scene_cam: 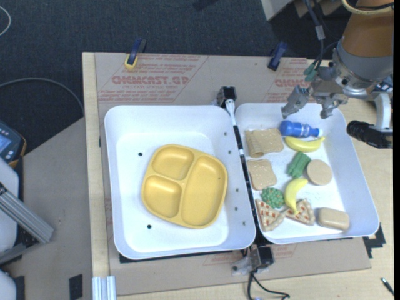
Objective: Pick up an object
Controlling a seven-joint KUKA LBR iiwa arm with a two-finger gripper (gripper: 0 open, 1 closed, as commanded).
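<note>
Blue bottle (300, 129) lying beside banana (305, 144).

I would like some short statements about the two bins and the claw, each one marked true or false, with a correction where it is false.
1. The yellow divided plate lies in the left bin. True.
2. The claw holds a banana between its fingers. False: the claw is open and holds nothing; it is above the far end of the right bin.
3. The blue bottle lies on its side, just beyond a banana. True.
4. All the toy food is in the left bin. False: it is in the right bin.
5. There are two bananas in the right bin. True: the second banana lies nearer the camera.
</note>
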